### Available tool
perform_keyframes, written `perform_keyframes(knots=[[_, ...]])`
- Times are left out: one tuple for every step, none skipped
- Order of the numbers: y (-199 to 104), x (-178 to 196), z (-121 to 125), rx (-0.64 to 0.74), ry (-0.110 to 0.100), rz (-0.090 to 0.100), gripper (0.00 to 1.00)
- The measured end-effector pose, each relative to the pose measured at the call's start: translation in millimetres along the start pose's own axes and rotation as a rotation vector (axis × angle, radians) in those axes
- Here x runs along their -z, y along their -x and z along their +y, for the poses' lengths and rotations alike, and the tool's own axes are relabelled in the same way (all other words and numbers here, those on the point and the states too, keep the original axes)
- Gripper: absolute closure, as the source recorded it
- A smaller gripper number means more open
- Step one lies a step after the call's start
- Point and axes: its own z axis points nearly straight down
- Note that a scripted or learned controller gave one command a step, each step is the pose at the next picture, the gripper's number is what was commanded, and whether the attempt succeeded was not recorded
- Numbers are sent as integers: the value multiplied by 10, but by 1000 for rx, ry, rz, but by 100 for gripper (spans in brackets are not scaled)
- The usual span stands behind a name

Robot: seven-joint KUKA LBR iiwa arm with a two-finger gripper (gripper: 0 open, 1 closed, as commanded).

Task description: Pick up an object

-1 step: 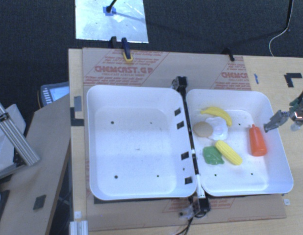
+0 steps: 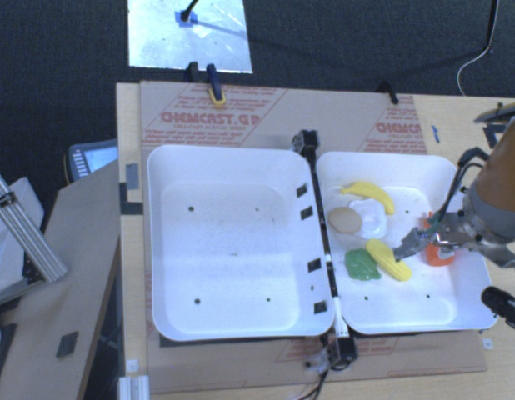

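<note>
Overhead, the slanted view looks down on a desk (image 2: 241, 107) carrying two white bins side by side. The arm (image 2: 501, 192) comes in from the right, and its end effector (image 2: 410, 244) sits low over the right bin (image 2: 407, 302), pointing left. Whether it is clenched or released I cannot tell (the tip is small and blurred against the objects beneath it).

Just beside the end effector, toward the lower left, lies a yellow corn cob (image 2: 388, 259), and it seems to touch or nearly touch the tip; nothing can be seen held. A green piece (image 2: 361, 264) lies just left of the corn. Right of the end effector, partly under the wrist, is an orange object (image 2: 439, 254). Up and to the left of it are a banana (image 2: 367, 194), a beige egg-like ball (image 2: 345, 220) and a white object (image 2: 372, 222) between them. Well to the left lies the left bin (image 2: 232, 248).
</note>
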Motion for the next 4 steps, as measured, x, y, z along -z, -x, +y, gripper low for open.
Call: perform_keyframes(knots=[[49, 149, 27, -5, 11, -7, 100], [-246, 674, 1531, 1, 23, -7, 100], [-438, 483, 560, -9, 1, -3, 100], [-1047, 1003, 514, 1, 14, -4, 100]])
